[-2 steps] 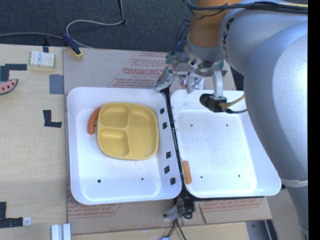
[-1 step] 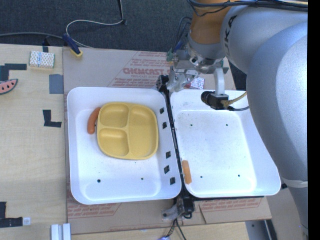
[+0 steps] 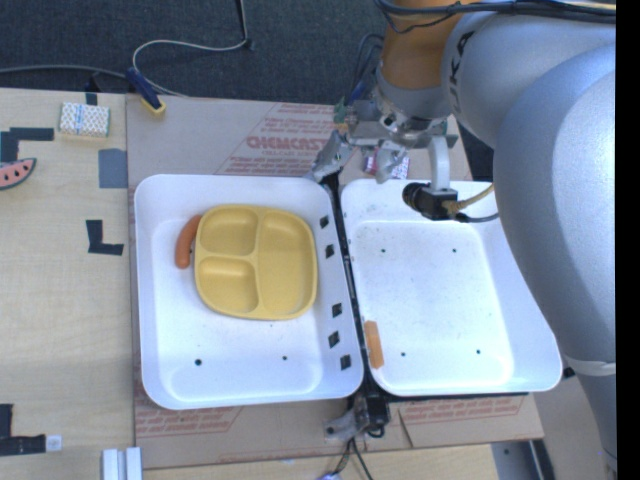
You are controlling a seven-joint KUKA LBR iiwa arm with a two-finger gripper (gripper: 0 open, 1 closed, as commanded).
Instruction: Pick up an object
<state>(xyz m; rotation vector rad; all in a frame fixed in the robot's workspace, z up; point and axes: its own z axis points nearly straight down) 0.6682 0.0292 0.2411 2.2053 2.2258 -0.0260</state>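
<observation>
Arm [image 3: 540, 98]: broad grey casing, smooth, rounded, glossy with soft highlights. Orange band [image 3: 425, 28] above wrist, domed, shiny. Black cables [image 3: 560, 6] run over band and along grey shell. Wrist assembly [image 3: 395, 138]: small metal parts, bits of coloured wiring. Black cylindrical fitting [image 3: 432, 201] below wrist, pale cable [image 3: 480, 198] looping off right.

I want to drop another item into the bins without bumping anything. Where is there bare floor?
Right bin: most of its floor is bare, between the small orange piece at its left wall and its right rim. Left bin: a bare strip below the yellow tray. Crowded: the left bin's upper half, with the carrot beside the tray.
</observation>
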